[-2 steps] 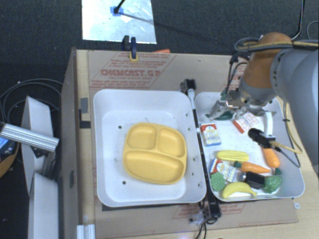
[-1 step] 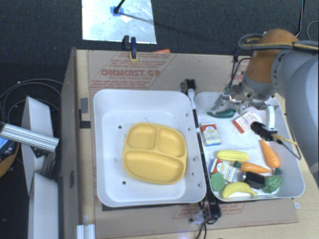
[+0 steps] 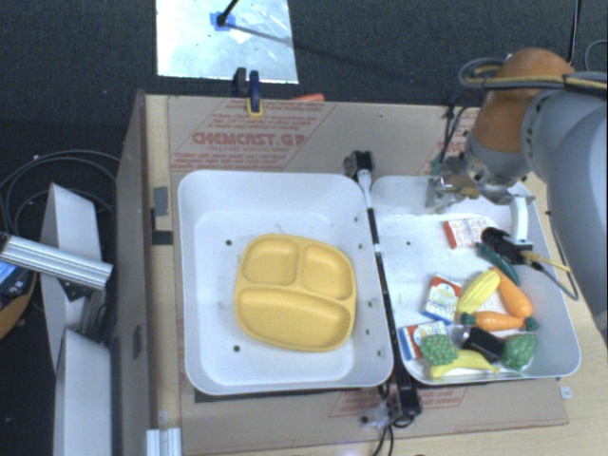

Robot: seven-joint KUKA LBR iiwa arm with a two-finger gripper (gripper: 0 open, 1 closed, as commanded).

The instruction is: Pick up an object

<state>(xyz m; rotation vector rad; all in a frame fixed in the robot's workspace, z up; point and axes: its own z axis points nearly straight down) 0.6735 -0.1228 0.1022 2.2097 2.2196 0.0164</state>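
The claw [image 3: 445,190], whose state I cannot tell, sits at the upper edge of the right bin [image 3: 568,345], while the nearest pickable thing, a small red-and-white packet [image 3: 464,231], lies just below and right of it in the frame.

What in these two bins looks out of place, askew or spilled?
Nothing is spilled. The yellow tray lies slightly askew in the left bin. In the right bin, the toy food, such as the corn and carrot, is heaped in the near corner.
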